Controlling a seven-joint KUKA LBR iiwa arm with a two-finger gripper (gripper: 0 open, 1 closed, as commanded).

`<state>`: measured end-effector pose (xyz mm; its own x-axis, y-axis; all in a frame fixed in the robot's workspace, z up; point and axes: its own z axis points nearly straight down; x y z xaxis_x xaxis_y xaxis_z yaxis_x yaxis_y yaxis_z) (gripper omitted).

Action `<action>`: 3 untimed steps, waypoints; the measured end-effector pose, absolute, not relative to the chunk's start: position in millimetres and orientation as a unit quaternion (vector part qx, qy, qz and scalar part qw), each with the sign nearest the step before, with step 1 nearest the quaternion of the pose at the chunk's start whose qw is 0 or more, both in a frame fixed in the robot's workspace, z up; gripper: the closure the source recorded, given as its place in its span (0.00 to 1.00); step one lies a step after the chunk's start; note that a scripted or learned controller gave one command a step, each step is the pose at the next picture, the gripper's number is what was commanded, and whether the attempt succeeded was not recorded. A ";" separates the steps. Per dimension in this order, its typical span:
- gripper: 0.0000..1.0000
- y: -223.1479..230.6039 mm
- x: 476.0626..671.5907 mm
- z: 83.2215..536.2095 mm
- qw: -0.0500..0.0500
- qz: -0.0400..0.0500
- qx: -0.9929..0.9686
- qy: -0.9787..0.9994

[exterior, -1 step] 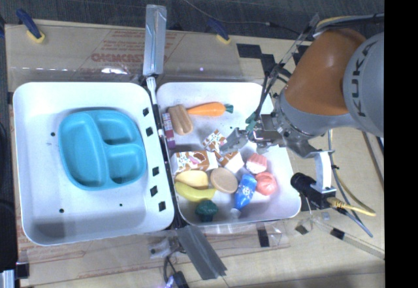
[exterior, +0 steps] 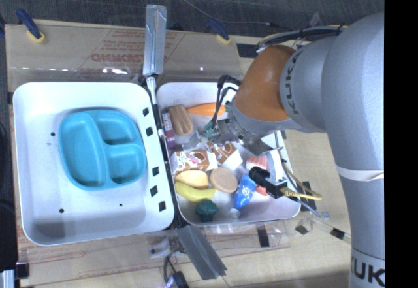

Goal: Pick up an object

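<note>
Looking from my remote seat: left of the cluttered white right bin point(exterior: 189, 92) sits a blue divided plastic tray point(exterior: 103, 147); inside that bin lie a yellow banana point(exterior: 191, 190) and blue bottle point(exterior: 245, 192); the gripper point(exterior: 225, 133) hovers over them, grip state I can't tell.

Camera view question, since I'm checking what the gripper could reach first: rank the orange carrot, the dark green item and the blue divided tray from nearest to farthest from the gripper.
1. Orange carrot: in the right bin, just up-left of the gripper.
2. Dark green item: at the right bin's near edge, below the gripper.
3. Blue divided tray: in the left bin, clearly farthest.
</note>
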<state>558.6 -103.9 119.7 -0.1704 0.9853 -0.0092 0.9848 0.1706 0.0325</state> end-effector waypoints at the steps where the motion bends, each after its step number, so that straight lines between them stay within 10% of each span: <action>1: 0.00 -100.4 640.0 108.3 0.012 0.006 0.594 0.804; 2: 0.00 -140.4 650.9 105.0 0.009 0.006 0.603 0.798; 3: 1.00 -139.5 651.8 116.2 0.010 0.006 0.601 0.799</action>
<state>651.8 -139.5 116.2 -0.2780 0.9605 -0.0093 0.9603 0.2781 0.0220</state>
